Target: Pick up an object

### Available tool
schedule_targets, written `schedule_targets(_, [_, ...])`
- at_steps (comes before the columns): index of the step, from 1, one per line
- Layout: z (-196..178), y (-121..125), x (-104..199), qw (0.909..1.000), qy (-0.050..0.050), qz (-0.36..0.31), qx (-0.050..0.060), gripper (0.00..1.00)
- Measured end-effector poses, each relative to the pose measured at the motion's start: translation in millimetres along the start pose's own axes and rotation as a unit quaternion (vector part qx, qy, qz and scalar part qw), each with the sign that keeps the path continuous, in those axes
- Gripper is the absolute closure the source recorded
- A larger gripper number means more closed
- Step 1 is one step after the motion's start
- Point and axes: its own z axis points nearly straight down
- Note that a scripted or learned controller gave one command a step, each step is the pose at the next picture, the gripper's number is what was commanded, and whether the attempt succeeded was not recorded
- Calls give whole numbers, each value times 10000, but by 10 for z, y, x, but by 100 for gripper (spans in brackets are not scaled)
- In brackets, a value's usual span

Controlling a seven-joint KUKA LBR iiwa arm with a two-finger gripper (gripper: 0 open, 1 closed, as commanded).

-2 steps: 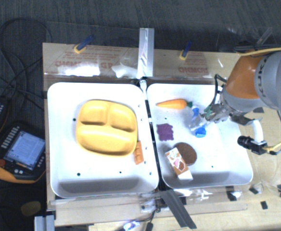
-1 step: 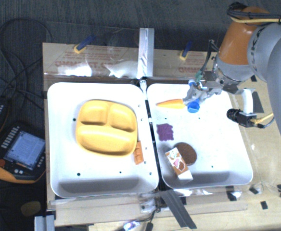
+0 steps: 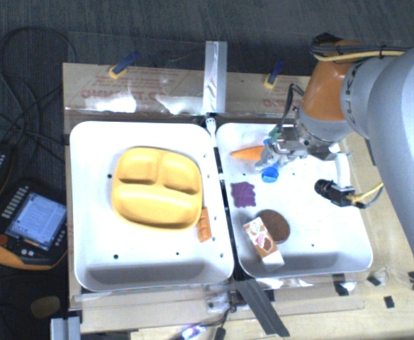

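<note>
Gripper (image 3: 276, 151), upper-right bin: hovering just right of orange carrot-shaped piece (image 3: 247, 153), long axis lying left-right; finger state—can't tell.

The grey arm (image 3: 388, 112) is reaching in from the right, its orange band (image 3: 325, 98) sitting above the wrist, and the gripper (image 3: 276, 154) is pointing down and leftward.
</note>
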Motion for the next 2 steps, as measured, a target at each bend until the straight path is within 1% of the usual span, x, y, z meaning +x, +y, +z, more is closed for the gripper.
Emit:
schedule_targets(1, [-128,317,-124,9991,50,-351,235,100])
schedule_targets(2, [52,111,-118,10000,-1,-55,39,100])
